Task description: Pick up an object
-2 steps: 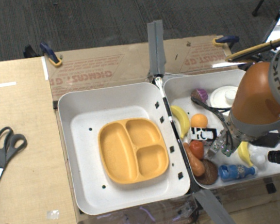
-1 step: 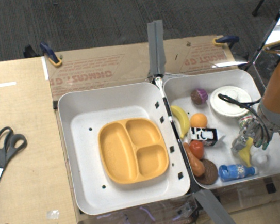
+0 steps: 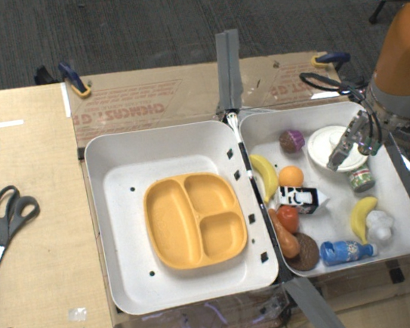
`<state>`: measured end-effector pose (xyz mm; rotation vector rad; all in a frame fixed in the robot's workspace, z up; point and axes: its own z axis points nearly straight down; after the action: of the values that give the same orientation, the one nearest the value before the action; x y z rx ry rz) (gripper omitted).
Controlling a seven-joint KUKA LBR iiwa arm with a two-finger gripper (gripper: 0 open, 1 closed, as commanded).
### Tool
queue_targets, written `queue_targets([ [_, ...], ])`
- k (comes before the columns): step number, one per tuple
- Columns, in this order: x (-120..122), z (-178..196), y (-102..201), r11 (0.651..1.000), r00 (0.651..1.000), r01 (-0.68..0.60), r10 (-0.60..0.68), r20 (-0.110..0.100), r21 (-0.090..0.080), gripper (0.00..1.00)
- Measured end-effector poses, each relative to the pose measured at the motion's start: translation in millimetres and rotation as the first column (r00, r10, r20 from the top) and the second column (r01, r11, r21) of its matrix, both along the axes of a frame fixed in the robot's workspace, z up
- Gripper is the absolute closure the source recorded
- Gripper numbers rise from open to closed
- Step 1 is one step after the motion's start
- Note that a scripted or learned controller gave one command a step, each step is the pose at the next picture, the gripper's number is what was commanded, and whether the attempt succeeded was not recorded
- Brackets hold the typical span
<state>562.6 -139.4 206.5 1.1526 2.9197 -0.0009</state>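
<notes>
Camera view: the gripper (image 3: 346,147) reaches in from the right and hangs over the white bowl (image 3: 326,145) in the right bin (image 3: 407,240). Whether it is open or shut I cannot tell, and nothing is seen held in it. The bowl sits near the bin's far wall. Just left of the bowl lies a purple onion-like object (image 3: 291,140). Nearer than the bowl are an orange (image 3: 291,176), a black and white box (image 3: 299,198) and a small jar (image 3: 361,179). A banana (image 3: 265,175) lies left of the orange, and a second banana (image 3: 362,216) nearer than the jar. A blue bottle (image 3: 346,251) lies at the near edge. The left bin (image 3: 113,211) holds a yellow divided tray (image 3: 195,220). Scissors (image 3: 5,223) rest on the bench far left.
</notes>
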Motion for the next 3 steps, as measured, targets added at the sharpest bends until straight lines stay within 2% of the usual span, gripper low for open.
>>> queue_targets([
  [1, 58.4, -75.6, -30.7, 1.0, 1.0, 0.003, -0.003, 0.002, -0.001, 1.0],
  [2, 59.9, -76.6, -20.8, 1.0, 1.0, -0.007, 0.007, -0.002, 0.012, 0.0],
  [3, 53.9, -110.6, 27.5, 1.0, 1.0, 0.011, -0.011, 0.007, -0.008, 0.0],
])
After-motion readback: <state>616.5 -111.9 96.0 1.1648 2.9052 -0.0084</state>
